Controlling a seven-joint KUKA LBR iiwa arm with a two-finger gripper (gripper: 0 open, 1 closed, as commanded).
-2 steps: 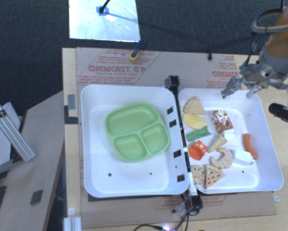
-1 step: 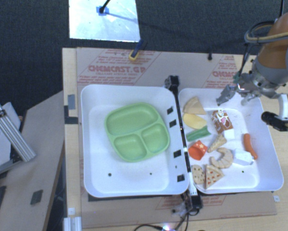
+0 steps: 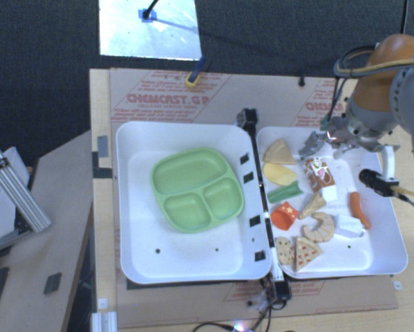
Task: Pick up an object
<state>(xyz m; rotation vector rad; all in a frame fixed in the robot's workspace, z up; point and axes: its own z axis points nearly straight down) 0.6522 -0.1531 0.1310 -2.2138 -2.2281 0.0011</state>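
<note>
Two shallow white bins are set side by side on the bench. The left bin [image 3: 134,254] is taken up in the middle by a light green three-compartment plastic tray [image 3: 196,189], with bare floor left all round it. The right bin [image 3: 383,244] is crowded on its left half, while bare floor is seen along its right wall and far right corner.

The gripper [image 3: 313,146] is held over the far part of the right bin, just beyond a red-and-white printed packet [image 3: 319,173]. How far it is parted cannot be told, nor whether anything is held.

A pale yellow wedge [image 3: 278,151] lies just left of the gripper, near the shared edge. Nearer the camera a green pod [image 3: 285,192], a red pepper piece [image 3: 283,216], a tan curled pastry [image 3: 323,227] and a pizza slice [image 3: 306,253] are packed close together. An orange sausage-shaped piece [image 3: 359,209] lies apart to the right.
</note>
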